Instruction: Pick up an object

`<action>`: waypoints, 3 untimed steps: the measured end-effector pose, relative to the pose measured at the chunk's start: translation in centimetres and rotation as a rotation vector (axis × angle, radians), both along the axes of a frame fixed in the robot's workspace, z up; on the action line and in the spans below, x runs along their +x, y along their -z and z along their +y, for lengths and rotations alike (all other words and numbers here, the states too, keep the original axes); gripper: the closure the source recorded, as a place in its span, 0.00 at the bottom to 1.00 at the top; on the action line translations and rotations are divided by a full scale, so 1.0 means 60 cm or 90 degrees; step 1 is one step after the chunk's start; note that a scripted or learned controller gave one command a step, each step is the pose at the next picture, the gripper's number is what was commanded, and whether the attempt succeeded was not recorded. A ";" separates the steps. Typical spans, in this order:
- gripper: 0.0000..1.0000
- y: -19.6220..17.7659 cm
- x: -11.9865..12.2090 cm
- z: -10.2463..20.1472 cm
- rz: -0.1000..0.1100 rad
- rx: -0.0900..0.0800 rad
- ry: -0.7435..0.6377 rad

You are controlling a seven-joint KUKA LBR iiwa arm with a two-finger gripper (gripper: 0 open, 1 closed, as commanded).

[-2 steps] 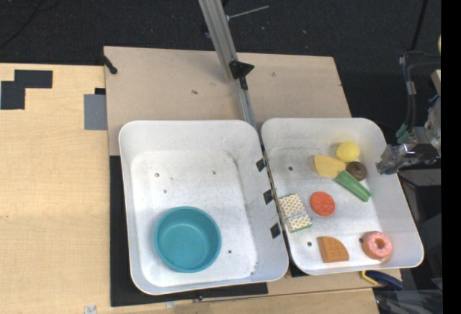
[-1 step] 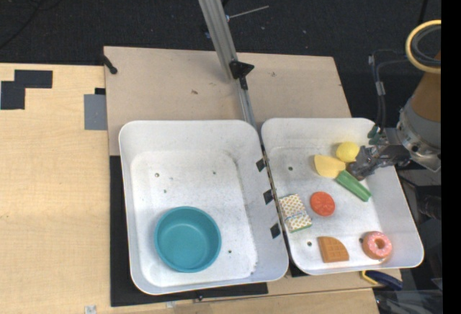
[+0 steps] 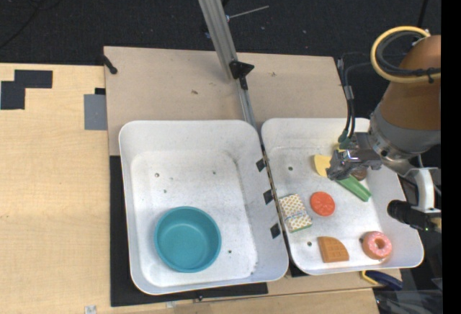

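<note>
My gripper hangs low over the right bin, at its upper right part. It sits between a yellow piece on its left and a green block just below it. The fingers are too small and dark to read. A red round object lies below the gripper near the bin's middle. A patterned beige block rests near the bin's left wall. An orange-brown wedge and a pink doughnut lie along the front edge.
The left bin holds a teal bowl at its front. A slanted metal rail rises behind the bins, ending at a black bracket. Black clips sit on the divider between the bins.
</note>
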State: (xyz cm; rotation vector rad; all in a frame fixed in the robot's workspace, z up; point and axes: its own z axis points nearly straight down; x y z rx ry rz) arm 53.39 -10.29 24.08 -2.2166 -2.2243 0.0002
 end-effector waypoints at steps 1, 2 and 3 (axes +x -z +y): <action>1.00 -0.003 0.011 0.070 0.000 0.000 0.000; 1.00 0.012 0.022 0.171 0.000 0.000 0.000; 1.00 0.019 0.025 0.241 0.000 0.000 0.001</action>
